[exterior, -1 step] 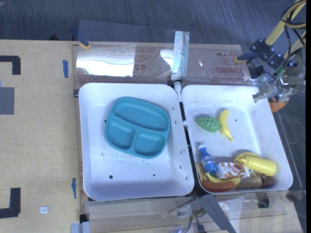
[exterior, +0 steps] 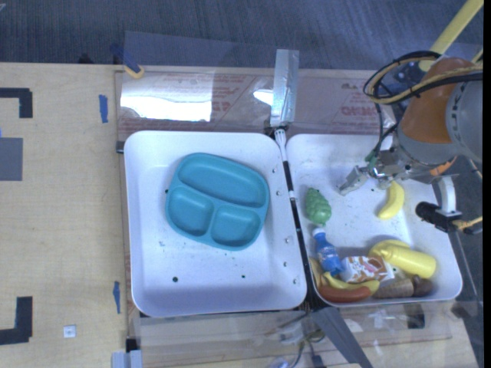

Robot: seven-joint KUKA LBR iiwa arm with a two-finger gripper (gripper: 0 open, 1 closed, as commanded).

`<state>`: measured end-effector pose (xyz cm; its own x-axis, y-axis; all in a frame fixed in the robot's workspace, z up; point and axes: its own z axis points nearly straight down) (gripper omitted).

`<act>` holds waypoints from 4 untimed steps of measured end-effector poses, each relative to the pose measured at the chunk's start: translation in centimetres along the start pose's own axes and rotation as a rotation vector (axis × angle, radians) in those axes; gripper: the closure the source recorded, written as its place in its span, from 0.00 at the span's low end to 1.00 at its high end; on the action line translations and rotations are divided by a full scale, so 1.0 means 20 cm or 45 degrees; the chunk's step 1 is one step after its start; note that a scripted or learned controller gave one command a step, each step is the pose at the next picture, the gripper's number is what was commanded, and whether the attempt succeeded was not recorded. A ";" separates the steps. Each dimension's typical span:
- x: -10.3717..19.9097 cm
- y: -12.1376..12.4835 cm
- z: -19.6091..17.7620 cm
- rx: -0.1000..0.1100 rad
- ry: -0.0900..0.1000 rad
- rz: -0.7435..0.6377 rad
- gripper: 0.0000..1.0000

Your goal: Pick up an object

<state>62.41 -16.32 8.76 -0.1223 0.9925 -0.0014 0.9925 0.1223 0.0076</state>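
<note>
The camera view looks down on two white bins side by side on the surface: the left bin (exterior: 146, 282) carries a blue divided plate (exterior: 217, 200), and the right bin (exterior: 454, 278) holds the loose things the task can choose from. The arm (exterior: 441, 121) reaches in from the right, and its gripper (exterior: 354, 181) hangs low over the upper middle of the right bin with its fingers apart and nothing between them. A small yellow banana (exterior: 393, 202) lies just beside it toward the right, a green toy (exterior: 317, 206) sits near the bin's left wall, and along the front wall a cluster crowds together — a blue bottle (exterior: 328, 255), a yellow bottle (exterior: 406, 257), a red and white packet (exterior: 362, 269) and a hot dog (exterior: 349, 290) at the very edge. As a judgement, the pick is not yet made: the reach into the bin looks done, but no object is caught. What is left is to settle on one thing — the banana seems nearest — close on it and lift it clear of the bin.
</note>
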 end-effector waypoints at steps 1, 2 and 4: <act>-0.17 -0.07 -0.03 -0.011 0.035 -0.165 0.00; -0.16 0.07 0.00 0.001 0.010 0.080 0.00; -0.18 -0.18 -0.06 0.005 0.004 0.247 0.00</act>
<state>59.21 -20.27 9.97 0.0711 0.9975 0.0028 0.9975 -0.0711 0.0033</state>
